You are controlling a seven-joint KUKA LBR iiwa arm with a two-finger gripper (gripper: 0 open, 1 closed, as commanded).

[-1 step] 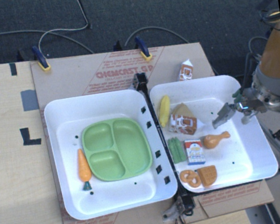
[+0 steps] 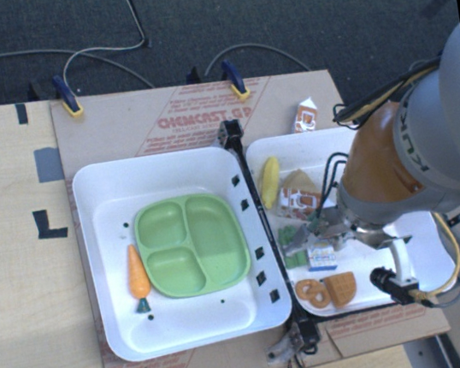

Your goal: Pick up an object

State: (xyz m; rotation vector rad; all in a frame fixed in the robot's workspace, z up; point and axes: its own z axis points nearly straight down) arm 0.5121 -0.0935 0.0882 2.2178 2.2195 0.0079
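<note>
The right bin (image 2: 433, 263) holds a yellow corn cob (image 2: 269, 181), a brown snack packet (image 2: 299, 196), a green item (image 2: 292, 238), a small blue-and-white box (image 2: 320, 257), a pretzel (image 2: 310, 292) and a toast-coloured piece (image 2: 342, 287). My gripper (image 2: 322, 227) reaches down into this bin's middle, over the green item and the blue-and-white box, just below the snack packet. The grey wrist and orange band (image 2: 379, 168) cover the bin's right half.
The left bin (image 2: 101, 242) holds a green divided plate (image 2: 192, 244) and an orange carrot (image 2: 137, 276) beside its left edge. A small carton (image 2: 306, 115) lies on the cardboard behind the right bin. Black clips line the wall between the bins (image 2: 253, 218).
</note>
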